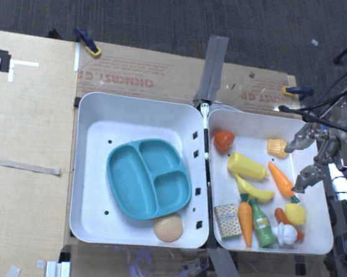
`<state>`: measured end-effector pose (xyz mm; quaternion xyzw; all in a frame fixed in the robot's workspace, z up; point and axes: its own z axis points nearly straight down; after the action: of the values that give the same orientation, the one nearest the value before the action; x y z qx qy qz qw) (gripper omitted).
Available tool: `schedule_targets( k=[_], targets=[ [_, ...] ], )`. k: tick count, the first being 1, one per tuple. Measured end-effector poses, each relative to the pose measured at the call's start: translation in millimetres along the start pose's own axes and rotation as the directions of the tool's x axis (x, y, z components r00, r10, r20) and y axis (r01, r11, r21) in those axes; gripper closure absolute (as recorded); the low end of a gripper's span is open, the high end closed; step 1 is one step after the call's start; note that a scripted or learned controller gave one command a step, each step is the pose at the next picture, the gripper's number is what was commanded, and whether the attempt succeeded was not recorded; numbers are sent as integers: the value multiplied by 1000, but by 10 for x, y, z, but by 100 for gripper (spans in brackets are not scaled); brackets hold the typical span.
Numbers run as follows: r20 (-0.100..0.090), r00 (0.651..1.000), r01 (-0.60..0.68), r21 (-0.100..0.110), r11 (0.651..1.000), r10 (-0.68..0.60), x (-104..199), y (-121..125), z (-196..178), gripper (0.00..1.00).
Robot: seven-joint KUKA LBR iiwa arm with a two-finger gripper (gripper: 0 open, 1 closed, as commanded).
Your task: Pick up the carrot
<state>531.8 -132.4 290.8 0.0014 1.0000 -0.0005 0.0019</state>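
While its 2 fingers stand apart, the claw hovers beside a carrot, holding nothing.

The arm reached in from the right, its gripper hanging low with both fingers spread apart, holding nothing.

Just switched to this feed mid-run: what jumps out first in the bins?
The big blue divided plate fills the middle of the left bin, with a round tan bun at its near edge. The right bin is crowded with toy food, including two carrots: one lying aslant near the middle, another toward the front beside a green bottle. The gripper hangs over that bin's right side, close to the first carrot.
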Motion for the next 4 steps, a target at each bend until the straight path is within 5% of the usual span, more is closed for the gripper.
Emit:
schedule_targets(
  k=[1, 2, 3, 4],
  targets=[
    [-2, 999, -50, 0, 999, 50, -486, -589, 1365, 0],
    [0, 988, -154, 0, 988, 154, -638, -792, 1980, 0],
    [5, 989, -150, 1, 989, 150, -662, -776, 1870, 100],
    [5, 989, -150, 1, 989, 150, -661, -778, 1871, 0]
  ],
)
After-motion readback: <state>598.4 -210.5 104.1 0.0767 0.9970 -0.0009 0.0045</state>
